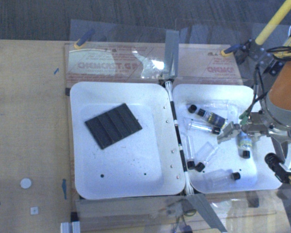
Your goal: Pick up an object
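The right bin (247, 93) holds several clear vials with black caps. One vial (202, 126) lies near the middle, another vial (220, 178) lies by the front rim, and a dark vial with a yellow label (212, 117) lies further back. My gripper (233, 131) hangs low over the right half of this bin, reaching in from the right. A small bluish vial (243, 141) stands right beside it, with a black cap (245, 154) just in front. Whether anything is held is unclear. A dark ribbed pad (113, 125) lies flat in the left bin (87, 174).
A ridge (177, 130) separates the two bins. Taped plastic sheets (116, 64) lie behind them. A yellow rod (276, 16) and cables (259, 81) stand at the back right. Bare wooden bench (29, 120) extends to the left.
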### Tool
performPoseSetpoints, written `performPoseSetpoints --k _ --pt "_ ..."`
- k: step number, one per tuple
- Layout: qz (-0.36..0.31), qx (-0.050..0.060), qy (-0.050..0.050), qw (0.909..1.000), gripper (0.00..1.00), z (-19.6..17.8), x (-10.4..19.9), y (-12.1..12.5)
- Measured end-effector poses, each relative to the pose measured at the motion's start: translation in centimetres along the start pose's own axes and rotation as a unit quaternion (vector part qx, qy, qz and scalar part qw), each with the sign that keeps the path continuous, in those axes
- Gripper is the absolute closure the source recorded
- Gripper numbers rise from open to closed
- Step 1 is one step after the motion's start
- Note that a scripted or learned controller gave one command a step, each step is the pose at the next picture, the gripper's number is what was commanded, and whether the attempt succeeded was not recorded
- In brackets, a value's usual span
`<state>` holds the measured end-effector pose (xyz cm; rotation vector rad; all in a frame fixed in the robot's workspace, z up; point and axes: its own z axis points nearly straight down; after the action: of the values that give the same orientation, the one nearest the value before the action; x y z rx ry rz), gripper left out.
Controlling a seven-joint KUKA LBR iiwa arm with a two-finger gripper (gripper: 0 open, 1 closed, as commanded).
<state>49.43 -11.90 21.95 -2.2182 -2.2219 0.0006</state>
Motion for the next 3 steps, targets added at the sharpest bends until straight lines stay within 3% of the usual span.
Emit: performPoseSetpoints --k 1,2,3 --pt "-0.021 -0.002 -0.001 0.9998 0.00 10.2 -6.7 5.8" --pt "-0.057 -0.006 0.009 0.9983 0.00 12.9 -8.9 1.9" --pt "-0.054 -0.008 0.002 0.9985 1.00 12.0 -9.5 1.9"
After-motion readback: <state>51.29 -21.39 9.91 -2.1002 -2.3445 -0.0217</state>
